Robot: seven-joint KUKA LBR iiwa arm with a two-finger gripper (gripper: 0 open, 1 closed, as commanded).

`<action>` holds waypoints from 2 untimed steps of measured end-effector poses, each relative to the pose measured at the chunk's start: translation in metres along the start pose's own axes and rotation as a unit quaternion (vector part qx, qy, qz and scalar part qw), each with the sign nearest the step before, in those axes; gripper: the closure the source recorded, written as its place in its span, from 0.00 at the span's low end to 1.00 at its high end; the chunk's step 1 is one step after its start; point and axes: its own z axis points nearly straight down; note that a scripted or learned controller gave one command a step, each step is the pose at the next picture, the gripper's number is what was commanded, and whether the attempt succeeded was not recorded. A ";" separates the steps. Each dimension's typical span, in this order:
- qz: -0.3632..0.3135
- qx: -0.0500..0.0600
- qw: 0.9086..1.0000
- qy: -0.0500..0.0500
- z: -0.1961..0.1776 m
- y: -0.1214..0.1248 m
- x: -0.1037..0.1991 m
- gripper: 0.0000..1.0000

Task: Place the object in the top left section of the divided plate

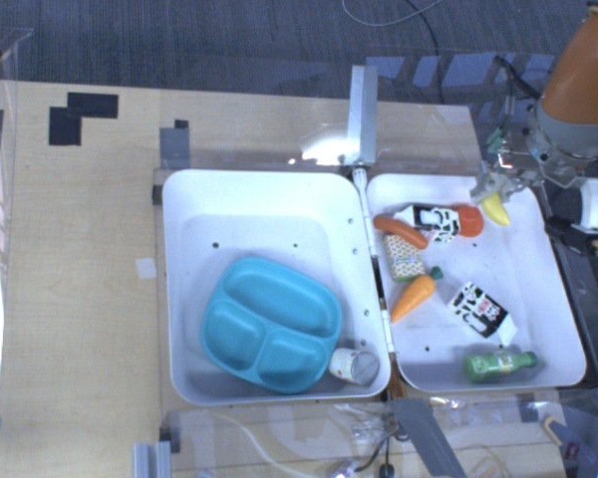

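A blue divided plate (270,324) lies in the left bin (189,267), tilted slightly, with one long section along its upper left and two smaller ones along its lower right. All its sections are bare. My gripper (502,185) hangs over the far right corner of the right bin (558,297), under the grey arm with the orange band (578,63). A small yellow object (494,210) sits right below the gripper's tip; whether it is touching the gripper is unclear.
The right bin holds a carrot (412,297), an orange sausage (400,231), a cow-patterned toy (434,219) beside a red piece (469,220), a dotted packet (404,258), a black-and-white carton (478,311) and a green bottle (498,364). A small white cup (354,365) lies by the plate.
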 end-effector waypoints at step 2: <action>-0.057 -0.004 0.998 0.001 0.112 -0.114 0.069 1.00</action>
